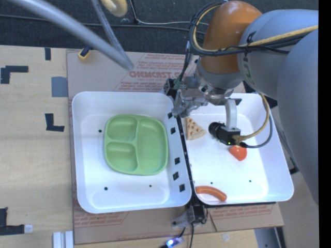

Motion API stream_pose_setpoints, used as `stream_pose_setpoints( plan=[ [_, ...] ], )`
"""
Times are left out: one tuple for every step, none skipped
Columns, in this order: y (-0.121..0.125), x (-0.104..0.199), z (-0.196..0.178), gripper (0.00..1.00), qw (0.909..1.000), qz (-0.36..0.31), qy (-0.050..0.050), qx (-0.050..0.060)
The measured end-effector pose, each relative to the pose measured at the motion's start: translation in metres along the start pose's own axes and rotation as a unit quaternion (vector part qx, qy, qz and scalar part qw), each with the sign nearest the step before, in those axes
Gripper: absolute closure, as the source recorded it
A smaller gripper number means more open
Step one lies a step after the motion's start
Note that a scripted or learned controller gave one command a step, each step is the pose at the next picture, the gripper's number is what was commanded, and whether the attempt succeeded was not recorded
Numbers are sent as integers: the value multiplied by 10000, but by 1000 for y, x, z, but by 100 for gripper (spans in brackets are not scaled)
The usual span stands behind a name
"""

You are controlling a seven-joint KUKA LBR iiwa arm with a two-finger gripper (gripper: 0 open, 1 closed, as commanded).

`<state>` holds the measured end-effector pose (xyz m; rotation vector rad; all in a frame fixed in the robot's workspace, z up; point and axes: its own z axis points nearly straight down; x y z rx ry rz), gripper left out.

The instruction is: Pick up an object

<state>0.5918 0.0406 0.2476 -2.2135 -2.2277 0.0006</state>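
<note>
In the right bin (269, 182) lie a toy pizza slice (194, 129), a small red piece (238, 152) and an orange hot-dog shape (211, 193) near the front rim. My gripper (182, 106) hangs over the bin's back left corner, just behind and above the pizza slice, beside the divider between the bins. The wrist and its mount hide the fingertips. The grey arm with its orange band (230, 22) reaches in from the right and covers the bin's back edge.
The left bin (85, 154) holds a green sectioned plate (136, 143). A black cable-mounted part (223, 133) hangs off the wrist above the right bin's middle. Grey metal bars (67, 22) cross the upper left. Cardboard lies under both bins.
</note>
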Motion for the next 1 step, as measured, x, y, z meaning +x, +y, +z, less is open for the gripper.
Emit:
stream_pose_setpoints(
  plan=[
    [-11, 45, 20, 100, 10000, 13, -7, 12]
  ],
)
